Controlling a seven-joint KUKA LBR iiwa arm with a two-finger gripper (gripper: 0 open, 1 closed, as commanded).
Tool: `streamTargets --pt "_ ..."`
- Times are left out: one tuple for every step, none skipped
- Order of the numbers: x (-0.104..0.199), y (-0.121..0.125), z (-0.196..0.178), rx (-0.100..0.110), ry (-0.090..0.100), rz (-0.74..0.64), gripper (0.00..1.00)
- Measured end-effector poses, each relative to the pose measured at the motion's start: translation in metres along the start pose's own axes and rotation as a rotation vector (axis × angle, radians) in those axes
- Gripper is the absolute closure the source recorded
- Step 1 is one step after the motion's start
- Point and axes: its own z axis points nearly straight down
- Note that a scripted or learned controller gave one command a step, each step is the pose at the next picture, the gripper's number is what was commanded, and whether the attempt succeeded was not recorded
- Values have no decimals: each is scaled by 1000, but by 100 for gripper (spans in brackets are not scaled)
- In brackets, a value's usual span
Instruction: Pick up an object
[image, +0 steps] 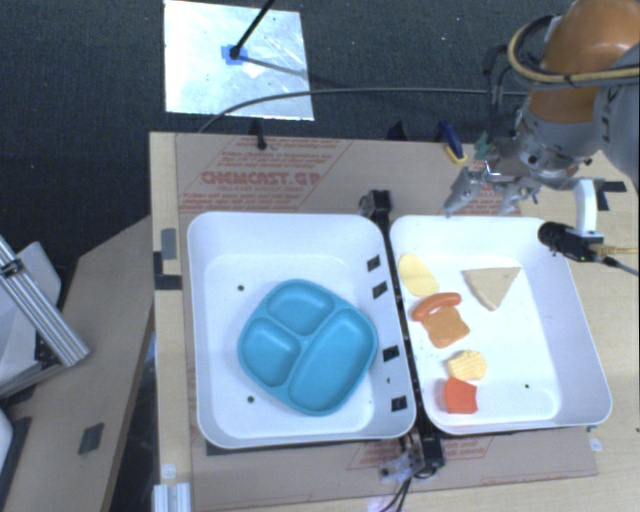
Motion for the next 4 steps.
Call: streamTargets --pt "0 2 -8 -12 -1 -1 0" --pt "-6 0 36 -10 -2 1 0" --pt "-8 -1 77 -10 -2 2 0" --pt "-2 6 134 -10 -2 -2 0"
